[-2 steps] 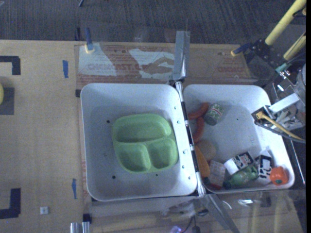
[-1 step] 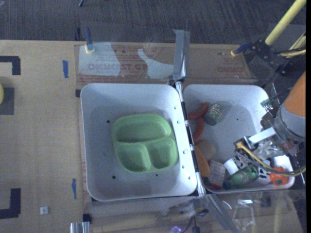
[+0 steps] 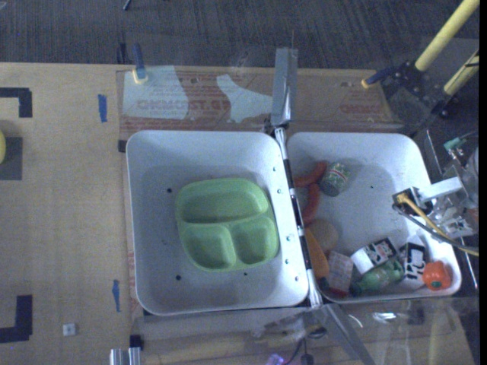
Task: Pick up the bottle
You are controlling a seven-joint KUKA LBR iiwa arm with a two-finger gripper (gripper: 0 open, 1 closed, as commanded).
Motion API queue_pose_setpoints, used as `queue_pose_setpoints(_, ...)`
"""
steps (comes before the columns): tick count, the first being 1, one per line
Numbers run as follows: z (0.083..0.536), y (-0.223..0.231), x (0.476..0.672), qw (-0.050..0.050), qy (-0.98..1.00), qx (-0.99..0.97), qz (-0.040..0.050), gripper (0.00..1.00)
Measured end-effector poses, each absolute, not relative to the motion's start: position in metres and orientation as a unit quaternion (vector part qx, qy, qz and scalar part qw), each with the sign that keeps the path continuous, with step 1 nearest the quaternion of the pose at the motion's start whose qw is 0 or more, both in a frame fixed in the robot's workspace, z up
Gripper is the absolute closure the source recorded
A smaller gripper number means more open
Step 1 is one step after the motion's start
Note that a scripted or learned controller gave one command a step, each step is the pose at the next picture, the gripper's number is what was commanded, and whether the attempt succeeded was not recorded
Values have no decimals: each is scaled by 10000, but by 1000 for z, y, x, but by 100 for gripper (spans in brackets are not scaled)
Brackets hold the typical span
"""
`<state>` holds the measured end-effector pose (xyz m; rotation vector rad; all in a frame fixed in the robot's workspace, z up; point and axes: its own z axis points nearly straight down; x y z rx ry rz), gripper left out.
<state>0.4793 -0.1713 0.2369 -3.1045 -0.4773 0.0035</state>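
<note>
Dark carpet runs behind the desk [image 3: 61,204], a pale wooden top carrying two white bins side by side. From where I stand the gripper [image 3: 415,204] hangs at the right edge of the right bin [image 3: 380,147], reaching in from that side; whether it is open or closed I cannot tell, and nothing is visibly between its tips. Below and a little left of it, against the bin's near wall, lies the bottle [image 3: 378,277], green, on its side, with a white cap end [image 3: 361,260] pointing up-left.

My worry is the crowding. The bottle is wedged among other things: black-and-white printed packs [image 3: 415,258] just beside it, an orange toy [image 3: 436,274] to its right, a wrapped packet [image 3: 339,268] to its left. A descent here could catch a neighbour instead, or the round body could roll or slip against the wall.

Further out in that bin sit a small tin [image 3: 335,178], a red sausage-like piece [image 3: 310,191] and a brownish round lump [image 3: 325,233]. In the left bin [image 3: 152,158] rests a green divided tray [image 3: 226,223].
</note>
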Motion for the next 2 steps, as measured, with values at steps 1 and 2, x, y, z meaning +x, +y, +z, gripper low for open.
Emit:
queue_pose_setpoints(1, 371, -199, 480, -4, -2922, -9564, 4, 100)
queue_pose_setpoints(2, 180, -171, 479, 18, -2310, -9730, 19, 100)
